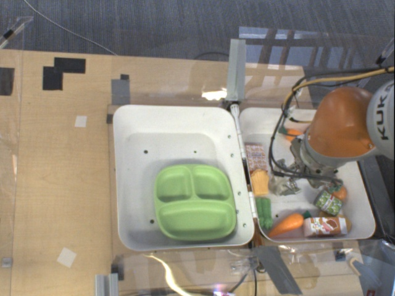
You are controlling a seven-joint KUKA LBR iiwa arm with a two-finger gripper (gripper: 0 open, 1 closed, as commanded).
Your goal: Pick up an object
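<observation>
The right bin point(368, 216) holds several small items: a wrapped snack packet point(255, 156), a yellow block point(260, 181), a green item point(264, 212), an orange carrot point(286, 224), a red and white bottle point(325, 226) and a green can point(328, 202). My gripper point(289, 182) hangs low in the middle of this bin, under the orange wrist band point(339, 125), just right of the yellow block and above the carrot. The wrist covers most of it.
The left bin point(131, 140) carries a green divided plate point(195, 201) towards its front. A grey divider post point(236, 66) stands behind the seam between the bins. Cables point(295, 91) loop off the arm over the right bin's back.
</observation>
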